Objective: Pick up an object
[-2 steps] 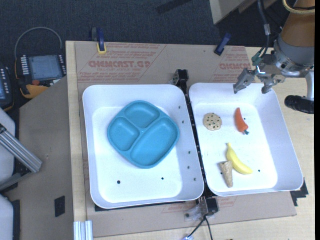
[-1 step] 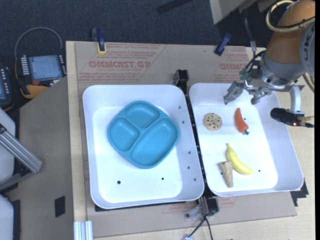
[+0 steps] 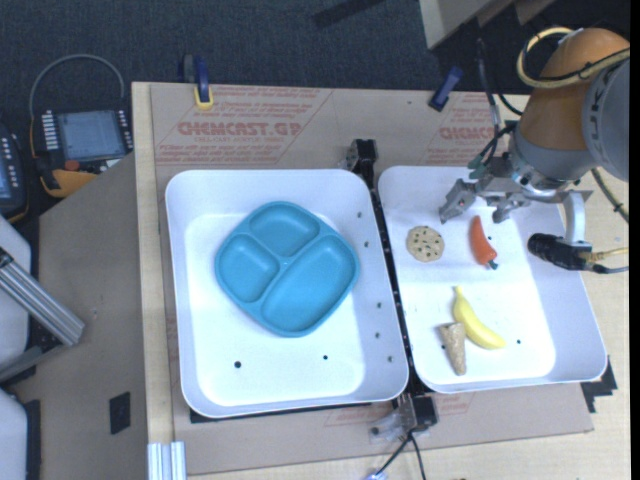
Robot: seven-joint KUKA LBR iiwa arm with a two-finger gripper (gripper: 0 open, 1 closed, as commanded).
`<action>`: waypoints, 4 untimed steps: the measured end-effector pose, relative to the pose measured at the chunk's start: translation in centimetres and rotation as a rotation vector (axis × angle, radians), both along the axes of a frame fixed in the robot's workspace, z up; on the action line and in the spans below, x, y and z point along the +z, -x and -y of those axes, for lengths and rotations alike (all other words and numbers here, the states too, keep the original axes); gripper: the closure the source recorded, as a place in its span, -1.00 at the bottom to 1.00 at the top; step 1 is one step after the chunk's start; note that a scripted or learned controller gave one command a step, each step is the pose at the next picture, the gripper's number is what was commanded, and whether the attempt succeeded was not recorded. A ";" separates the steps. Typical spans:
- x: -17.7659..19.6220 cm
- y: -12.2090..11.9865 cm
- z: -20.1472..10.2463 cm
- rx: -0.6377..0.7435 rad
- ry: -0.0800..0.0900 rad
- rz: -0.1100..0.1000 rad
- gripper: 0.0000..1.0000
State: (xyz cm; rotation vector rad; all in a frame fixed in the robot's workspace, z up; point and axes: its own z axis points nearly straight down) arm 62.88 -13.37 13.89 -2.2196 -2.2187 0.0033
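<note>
Robot gripper (image 3: 478, 200) hovers with fingers spread and nothing between them, just above the red chili (image 3: 483, 241); cookie (image 3: 425, 243) left of the chili. Nothing picked yet.

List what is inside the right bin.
The right bin holds a cookie, a red-orange carrot-like piece, a banana and a tan piece. The gripper covers the far part.
</note>
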 end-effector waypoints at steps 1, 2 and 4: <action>-5.0 -0.1 0.0 0.000 0.002 0.006 -1.00; -3.6 -0.3 -0.1 0.000 0.001 0.012 1.00; 8.2 -0.7 -0.8 0.003 0.003 0.012 1.00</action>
